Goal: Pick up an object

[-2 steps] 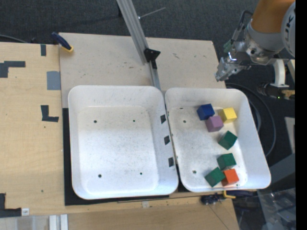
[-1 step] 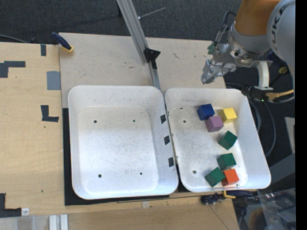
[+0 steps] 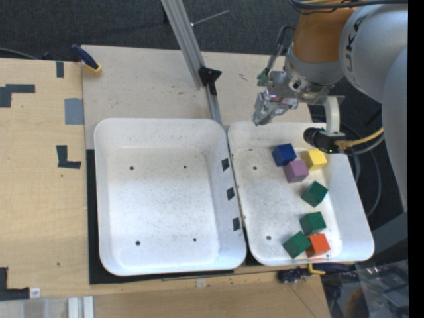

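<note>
Blocks are what you have to choose from, and all of them lie in the right bin; the left bin beside it, nearer the bench's left edge, gives you nothing to pick. Reading the right bin from its left side: a green block near the front edge, touching an orange block, with another green block just behind them. Towards the back edge you have a blue block, a purple block touching its front corner, and a yellow block just to the right, near the bin's right rim. A third green block sits alone between the two groups. The gripper hangs above the back rim of the right bin, near its back-left corner, behind the blue block and apart from it. Whether it is spread or closed you cannot tell from this angle, and nothing shows in it. By my reading, the pick is not yet begun: you have the approach, descent, grasp and lift all left to do.
</note>
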`<state>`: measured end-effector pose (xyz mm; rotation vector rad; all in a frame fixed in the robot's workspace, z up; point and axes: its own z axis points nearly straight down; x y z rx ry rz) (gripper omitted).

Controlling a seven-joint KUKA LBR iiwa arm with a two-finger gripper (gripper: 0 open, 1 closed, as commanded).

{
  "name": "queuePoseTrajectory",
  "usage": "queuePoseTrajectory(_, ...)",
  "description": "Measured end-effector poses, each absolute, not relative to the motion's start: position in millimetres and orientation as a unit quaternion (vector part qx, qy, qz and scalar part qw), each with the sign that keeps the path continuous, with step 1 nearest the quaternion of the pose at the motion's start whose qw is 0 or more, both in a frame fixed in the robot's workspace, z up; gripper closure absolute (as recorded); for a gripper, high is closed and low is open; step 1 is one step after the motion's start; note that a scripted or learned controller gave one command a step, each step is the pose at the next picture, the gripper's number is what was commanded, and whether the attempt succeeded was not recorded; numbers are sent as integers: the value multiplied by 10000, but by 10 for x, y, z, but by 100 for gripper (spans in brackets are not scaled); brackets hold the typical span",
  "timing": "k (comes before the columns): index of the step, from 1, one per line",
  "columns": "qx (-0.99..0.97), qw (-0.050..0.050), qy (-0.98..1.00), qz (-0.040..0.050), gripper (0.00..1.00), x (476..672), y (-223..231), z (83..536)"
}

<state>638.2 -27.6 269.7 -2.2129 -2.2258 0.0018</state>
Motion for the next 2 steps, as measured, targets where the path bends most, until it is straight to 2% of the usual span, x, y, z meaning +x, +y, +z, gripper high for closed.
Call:
queuePoseTrajectory(1,-7049,16,-7093,6,100,6156,222,2656)
queuePoseTrajectory(2,-7044,15,-7098,3,100,6035,798,2650)
